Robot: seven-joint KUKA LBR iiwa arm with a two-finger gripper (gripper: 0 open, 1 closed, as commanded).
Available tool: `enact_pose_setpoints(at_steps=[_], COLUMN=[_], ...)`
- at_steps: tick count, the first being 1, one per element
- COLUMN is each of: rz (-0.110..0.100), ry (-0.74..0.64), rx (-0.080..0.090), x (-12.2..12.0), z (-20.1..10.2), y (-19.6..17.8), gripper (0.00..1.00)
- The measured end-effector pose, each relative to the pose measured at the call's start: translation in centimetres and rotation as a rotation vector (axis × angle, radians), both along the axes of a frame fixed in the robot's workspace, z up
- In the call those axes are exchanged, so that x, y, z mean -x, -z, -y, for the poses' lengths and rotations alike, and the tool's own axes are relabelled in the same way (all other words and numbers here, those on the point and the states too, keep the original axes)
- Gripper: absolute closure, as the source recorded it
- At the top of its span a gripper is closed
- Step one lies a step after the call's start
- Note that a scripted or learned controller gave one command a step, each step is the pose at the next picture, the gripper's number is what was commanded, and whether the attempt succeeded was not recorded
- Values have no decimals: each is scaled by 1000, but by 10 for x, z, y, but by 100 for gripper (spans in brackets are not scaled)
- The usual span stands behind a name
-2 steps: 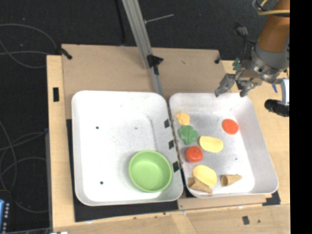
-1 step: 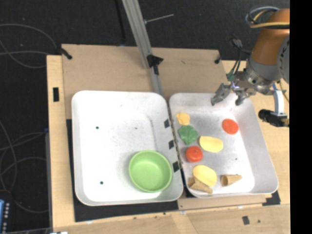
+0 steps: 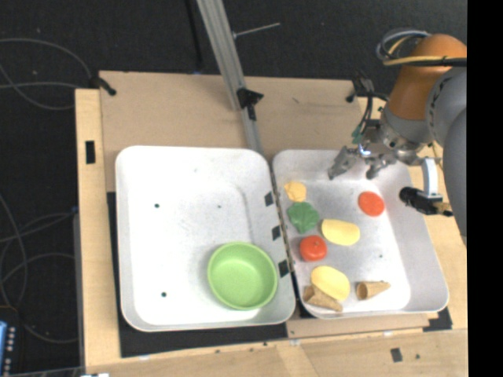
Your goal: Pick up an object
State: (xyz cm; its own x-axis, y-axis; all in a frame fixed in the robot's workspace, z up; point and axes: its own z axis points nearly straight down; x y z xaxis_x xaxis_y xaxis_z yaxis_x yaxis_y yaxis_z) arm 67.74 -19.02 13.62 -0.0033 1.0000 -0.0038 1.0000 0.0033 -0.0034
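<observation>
Closest in, the green bowl (image 3: 242, 275) sat in the left bin (image 3: 157, 179). Over in the right bin (image 3: 409, 242) was a bunch of toy food: a cone (image 3: 372, 289), yellow lumps (image 3: 331, 283), a red tomato thing (image 3: 313, 247), green broccoli (image 3: 302, 215) and an orange ball (image 3: 372, 203). Further back, the gripper (image 3: 359, 166) hovered with fingers spread, pinching nothing, above the bin's far end.

1 fixed camera hangs above the bench (image 3: 181, 108) and looks down at a slant, far enough back to take in both white bins: the left bin (image 3: 181, 203) and the right bin (image 3: 409, 265) side by side. The arm (image 3: 420, 85) enters from the frame's right, near the top.
</observation>
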Motion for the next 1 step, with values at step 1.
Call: enact_pose_setpoints(at_steps=[1], rz=[7], ry=[-2], rx=[4], x=[-1], z=[1], y=[-16], gripper=[100])
